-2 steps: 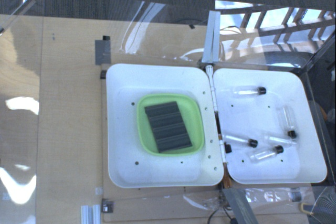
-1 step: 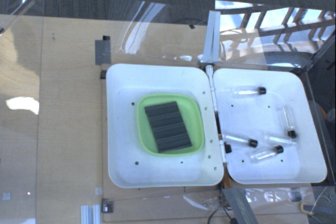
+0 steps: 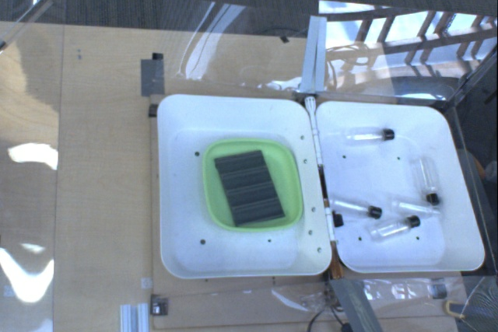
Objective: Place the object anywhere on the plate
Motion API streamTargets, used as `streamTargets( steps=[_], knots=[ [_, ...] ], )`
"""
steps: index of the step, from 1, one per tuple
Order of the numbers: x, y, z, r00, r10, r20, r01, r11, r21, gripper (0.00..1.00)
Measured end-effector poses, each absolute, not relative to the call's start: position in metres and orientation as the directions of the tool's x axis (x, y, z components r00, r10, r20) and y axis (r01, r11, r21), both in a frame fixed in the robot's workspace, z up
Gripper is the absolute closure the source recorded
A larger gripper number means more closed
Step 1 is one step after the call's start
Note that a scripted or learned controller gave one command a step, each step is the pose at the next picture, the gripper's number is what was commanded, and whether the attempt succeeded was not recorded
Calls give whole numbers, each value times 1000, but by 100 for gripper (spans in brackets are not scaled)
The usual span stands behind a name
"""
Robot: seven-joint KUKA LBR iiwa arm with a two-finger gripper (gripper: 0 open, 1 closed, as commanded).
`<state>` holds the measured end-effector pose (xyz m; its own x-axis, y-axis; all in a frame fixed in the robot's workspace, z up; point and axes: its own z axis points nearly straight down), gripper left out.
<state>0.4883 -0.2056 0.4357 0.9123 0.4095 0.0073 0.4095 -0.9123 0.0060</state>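
Eyes on the dark ribbed slab (image 3: 249, 188): it's lying flat on the green plate (image 3: 213, 194), square in the middle, with green rim showing all the way round. Its long axis runs from roughly 11 o'clock to 5 o'clock, the ribs crossing it the short way. By my reading that's the object, and it already sits where the task wants it, so this looks like a finished placement.

The plate itself rests in the left bin (image 3: 173, 167), slightly toward the 3 o'clock side, near the divider between the bins.

Over at 3 o'clock from the plate, the right bin (image 3: 459, 249) carries a scatter of clear vials with black caps. One lies near 12 o'clock of that bin (image 3: 369, 136), and another down by 6 o'clock (image 3: 395, 228). All are well apart from the plate.

The pincer's state? Cannot tell whether it's released or clenched. Since the arm comes in from the 3 o'clock side, any further reach to the slab would travel toward 9 o'clock across the vials, meeting the slab's long edge at a slant.
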Motion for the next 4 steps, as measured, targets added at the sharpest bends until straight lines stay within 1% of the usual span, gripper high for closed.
streamTargets(
  steps=[2,4],
  knots=[
    [488,-206,436,978,207,8,207,-978,6,0],
    [488,-206,436,978,207,8,207,-978,7,0]
  ],
)
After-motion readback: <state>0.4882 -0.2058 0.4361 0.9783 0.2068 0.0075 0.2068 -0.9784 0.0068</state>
